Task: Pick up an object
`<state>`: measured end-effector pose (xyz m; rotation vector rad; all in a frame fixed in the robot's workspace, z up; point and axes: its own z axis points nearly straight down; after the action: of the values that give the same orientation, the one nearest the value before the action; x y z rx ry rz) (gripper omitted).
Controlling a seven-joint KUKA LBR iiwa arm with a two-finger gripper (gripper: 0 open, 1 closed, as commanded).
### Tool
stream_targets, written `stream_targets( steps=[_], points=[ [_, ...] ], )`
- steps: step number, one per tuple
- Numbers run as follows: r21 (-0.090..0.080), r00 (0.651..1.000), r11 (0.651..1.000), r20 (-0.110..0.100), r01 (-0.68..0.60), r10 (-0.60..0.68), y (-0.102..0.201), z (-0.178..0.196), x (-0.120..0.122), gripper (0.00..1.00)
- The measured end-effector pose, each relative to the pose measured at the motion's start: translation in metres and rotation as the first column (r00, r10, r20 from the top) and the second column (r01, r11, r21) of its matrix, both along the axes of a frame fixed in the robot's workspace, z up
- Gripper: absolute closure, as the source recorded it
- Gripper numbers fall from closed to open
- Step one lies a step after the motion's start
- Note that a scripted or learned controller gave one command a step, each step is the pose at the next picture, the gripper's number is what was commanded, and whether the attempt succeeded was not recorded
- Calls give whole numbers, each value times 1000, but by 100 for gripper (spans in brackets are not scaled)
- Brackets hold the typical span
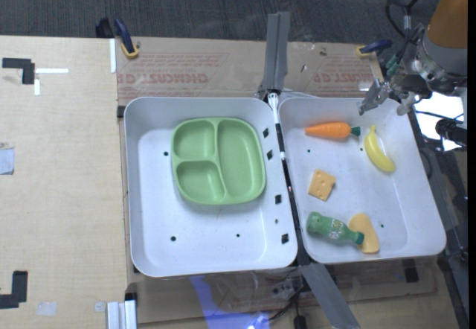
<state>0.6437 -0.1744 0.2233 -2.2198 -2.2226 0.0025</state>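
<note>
The right bin [416, 193] holds an orange carrot [327, 130], a yellow banana [379, 152], a yellow cheese wedge [321, 184], a green bottle [331, 228] lying on its side, and a yellow-orange slice [366, 232] touching the bottle's cap end. My gripper [387, 103] hangs over the bin's far right corner, just above and behind the banana. Its fingers are spread open and nothing sits between them. The carrot lies a little to its left.
The left bin [149, 208] carries a green divided plate [218, 161]. A grey divider post [277, 52] stands behind the seam between the bins. Blue clamps [123, 36] grip the cardboard backing at the rear.
</note>
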Motion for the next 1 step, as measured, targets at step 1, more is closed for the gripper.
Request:
stream_targets(
  steps=[1],
  points=[
    [0, 997, 997, 0, 83, -83, 18, -123, 15, 0]
  ],
)
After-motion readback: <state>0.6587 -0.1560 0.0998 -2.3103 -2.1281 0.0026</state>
